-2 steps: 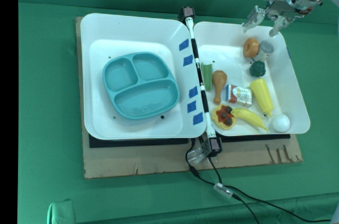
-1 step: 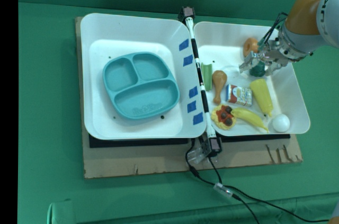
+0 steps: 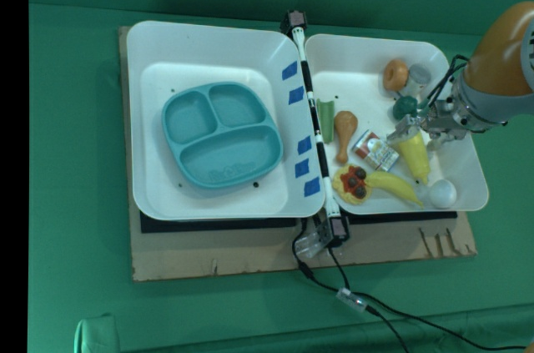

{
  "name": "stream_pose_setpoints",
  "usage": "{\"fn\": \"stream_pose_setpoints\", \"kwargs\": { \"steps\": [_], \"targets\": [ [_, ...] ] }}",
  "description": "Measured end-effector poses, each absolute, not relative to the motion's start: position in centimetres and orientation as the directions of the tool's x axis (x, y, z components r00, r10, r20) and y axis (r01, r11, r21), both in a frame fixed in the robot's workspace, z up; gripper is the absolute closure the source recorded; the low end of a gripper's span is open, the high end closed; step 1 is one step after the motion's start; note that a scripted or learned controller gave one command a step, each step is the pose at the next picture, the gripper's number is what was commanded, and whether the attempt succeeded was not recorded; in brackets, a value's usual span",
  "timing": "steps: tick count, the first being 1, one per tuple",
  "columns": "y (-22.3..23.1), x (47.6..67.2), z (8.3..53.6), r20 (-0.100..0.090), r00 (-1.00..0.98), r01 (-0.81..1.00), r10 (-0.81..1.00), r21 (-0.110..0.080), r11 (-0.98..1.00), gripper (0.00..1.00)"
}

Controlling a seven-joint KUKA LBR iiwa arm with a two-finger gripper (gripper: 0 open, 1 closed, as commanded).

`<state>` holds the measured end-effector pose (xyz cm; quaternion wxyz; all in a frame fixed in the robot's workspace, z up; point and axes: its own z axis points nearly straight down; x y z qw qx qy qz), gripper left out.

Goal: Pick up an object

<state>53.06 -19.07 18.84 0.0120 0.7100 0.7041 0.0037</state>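
The right bin (image 3: 455, 168) holds several toy foods. Among them are a yellow cone-shaped piece (image 3: 415, 159), a banana (image 3: 392, 186), a white egg (image 3: 441, 193), a small red and white box (image 3: 375, 151), a drumstick (image 3: 344, 133), a pizza slice (image 3: 352, 183), a green piece (image 3: 325, 111), a donut (image 3: 395, 74), a grey cup (image 3: 417, 78) and a dark teal item (image 3: 405, 106). My gripper (image 3: 417, 130) hangs low over the right side of this bin. It sits just above the top of the yellow cone-shaped piece and below the teal item.
The left bin (image 3: 150, 176) carries a teal divided plate (image 3: 221, 134). A divider rail with blue tape marks (image 3: 310, 143) runs between the bins. Cables (image 3: 350, 297) trail off the front edge of the cardboard base.
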Motion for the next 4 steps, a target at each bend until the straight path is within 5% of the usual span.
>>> {"fn": "stream_pose_setpoints", "kwargs": {
  "steps": [1, 2, 3, 4],
  "targets": [
    [-19.5, 53.3, 20.4, -0.022, 0.015, 0.999, 1.000, 0.038, -0.015, 1.00],
    [-19.5, 53.3, 20.4, -0.021, 0.015, 0.999, 1.000, 0.038, -0.014, 0.00],
    [-14.9, 48.5, 18.9, -0.016, 0.010, 0.999, 1.000, 0.030, -0.010, 0.00],
    [-15.2, 48.7, 20.3, -0.022, 0.018, 0.999, 1.000, 0.043, -0.017, 1.00]
  ]
}}
